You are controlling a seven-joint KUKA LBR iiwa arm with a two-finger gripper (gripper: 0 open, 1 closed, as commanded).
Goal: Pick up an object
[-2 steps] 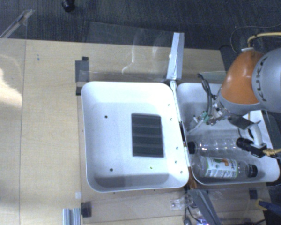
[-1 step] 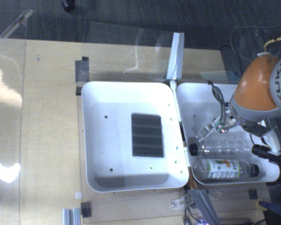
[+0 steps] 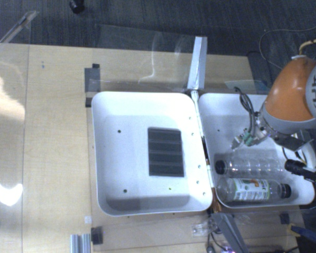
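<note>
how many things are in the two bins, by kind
Clear plastic bottles: 2, the bare bottle and the labelled bottle, both lying in the right bin
Dark ridged rectangular pads: 1, the pad flat in the left bin
Total: 3

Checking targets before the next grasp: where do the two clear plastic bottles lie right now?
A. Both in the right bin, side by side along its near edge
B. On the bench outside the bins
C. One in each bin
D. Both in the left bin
A: the black-capped clear bottle and the labelled bottle lie side by side in the right bin, near its front wall.
</note>
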